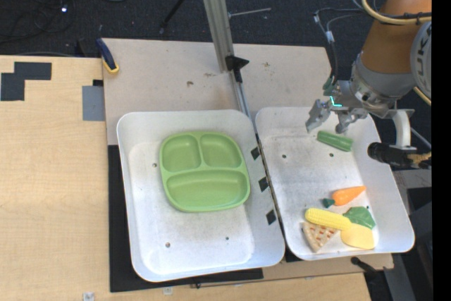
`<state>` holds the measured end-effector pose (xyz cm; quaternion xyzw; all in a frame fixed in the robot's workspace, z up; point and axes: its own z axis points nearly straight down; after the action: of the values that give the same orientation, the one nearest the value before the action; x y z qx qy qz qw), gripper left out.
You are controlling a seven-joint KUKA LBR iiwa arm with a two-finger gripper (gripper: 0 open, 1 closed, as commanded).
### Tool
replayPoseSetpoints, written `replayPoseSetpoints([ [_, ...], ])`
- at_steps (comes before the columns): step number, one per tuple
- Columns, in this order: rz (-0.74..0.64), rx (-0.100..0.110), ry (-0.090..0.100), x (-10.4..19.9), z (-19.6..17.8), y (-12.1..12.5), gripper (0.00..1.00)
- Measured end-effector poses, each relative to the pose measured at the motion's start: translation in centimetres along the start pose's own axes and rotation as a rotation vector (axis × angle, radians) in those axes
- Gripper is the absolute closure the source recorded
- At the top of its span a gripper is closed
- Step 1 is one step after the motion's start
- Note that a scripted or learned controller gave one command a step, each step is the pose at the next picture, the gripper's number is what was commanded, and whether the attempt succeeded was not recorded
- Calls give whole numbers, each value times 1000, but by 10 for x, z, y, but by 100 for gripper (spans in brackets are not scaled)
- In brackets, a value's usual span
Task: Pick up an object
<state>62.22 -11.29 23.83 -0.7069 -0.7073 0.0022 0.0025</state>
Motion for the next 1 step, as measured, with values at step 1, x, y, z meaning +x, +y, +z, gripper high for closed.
replayPoseSetpoints([
  [1, 0, -4, 0, 0, -2, 1, 0],
])
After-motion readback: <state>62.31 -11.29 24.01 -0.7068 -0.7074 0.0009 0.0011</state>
